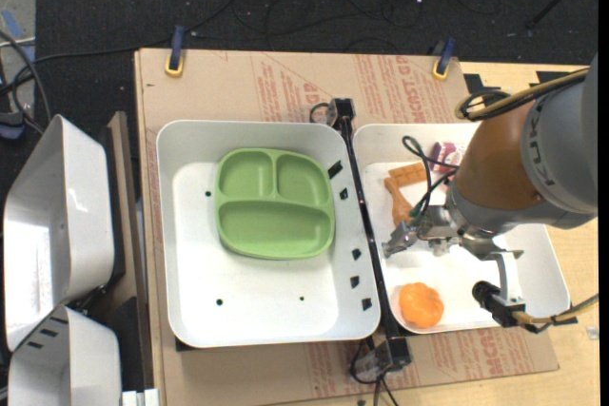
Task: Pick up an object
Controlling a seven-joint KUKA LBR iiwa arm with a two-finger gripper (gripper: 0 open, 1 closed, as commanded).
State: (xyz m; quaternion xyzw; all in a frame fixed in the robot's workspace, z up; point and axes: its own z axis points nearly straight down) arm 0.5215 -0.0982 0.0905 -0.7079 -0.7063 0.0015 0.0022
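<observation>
The arm reaches into the right bin (pixel 557 252), its tool (pixel 411 237) low against the bin floor just beside the divider between the two bins; whether the tool is released or clenched cannot be told, since the wrist hides much of it. An orange ball (pixel 421 305) lies just below the tool, apart from it. A flat orange piece (pixel 403 187) sits just above the tool. The green divided plate (pixel 276 203) rests in the left bin (pixel 190 299), well apart from the tool.
</observation>
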